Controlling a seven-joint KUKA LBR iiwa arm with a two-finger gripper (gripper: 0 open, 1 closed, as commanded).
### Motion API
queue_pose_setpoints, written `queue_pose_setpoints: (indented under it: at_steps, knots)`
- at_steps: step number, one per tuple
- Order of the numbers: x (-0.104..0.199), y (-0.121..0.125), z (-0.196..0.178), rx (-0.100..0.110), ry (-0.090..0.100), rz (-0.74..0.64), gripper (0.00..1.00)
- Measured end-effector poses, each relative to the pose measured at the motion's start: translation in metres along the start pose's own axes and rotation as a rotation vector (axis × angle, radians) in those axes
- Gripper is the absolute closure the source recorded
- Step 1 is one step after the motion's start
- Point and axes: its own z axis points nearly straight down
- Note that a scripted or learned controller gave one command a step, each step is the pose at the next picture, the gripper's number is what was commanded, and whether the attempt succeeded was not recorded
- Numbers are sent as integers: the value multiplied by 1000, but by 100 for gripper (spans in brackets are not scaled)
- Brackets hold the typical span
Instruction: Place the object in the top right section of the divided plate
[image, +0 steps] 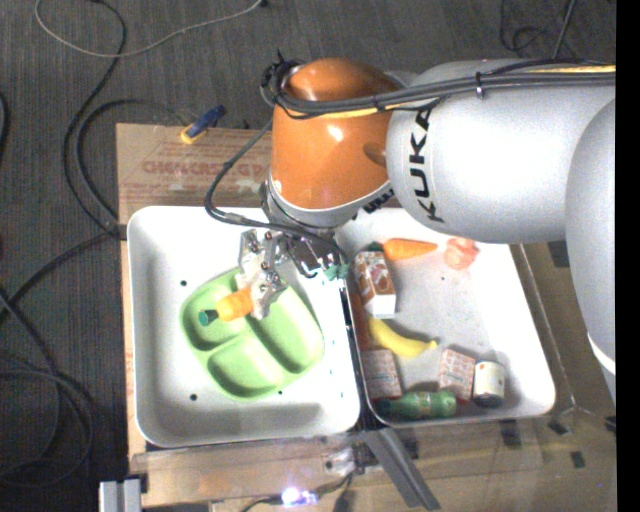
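A green divided plate (285, 350) lies in the left white bin (160, 300). A small orange object with a dark green end (226, 307) lies over the plate's upper left part. My gripper (262, 282) hangs just right of it, over the plate's upper edge, with its metal fingers (266, 292) touching or next to the object's right end. The big orange wrist (325, 135) hides the mount above the fingers.
The right bin (530, 330) holds toy food: a carrot (408, 248), a pink piece (460, 252), a small carton (376, 280), a banana (402, 338), small boxes (455, 370), a can (488, 382), a green bottle (420, 404). Cables run across the floor at left.
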Motion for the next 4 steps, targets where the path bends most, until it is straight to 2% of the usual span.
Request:
queue_pose_setpoints:
  at_steps: [1,2,3,4]
  knots:
    - [84,-10,-45,0,1,87,100]
    - [-13,-24,-71,0,-1,263,100]
    - [-64,49,41,0,3,587,100]
    - [-54,51,-151,5,-2,524,100]
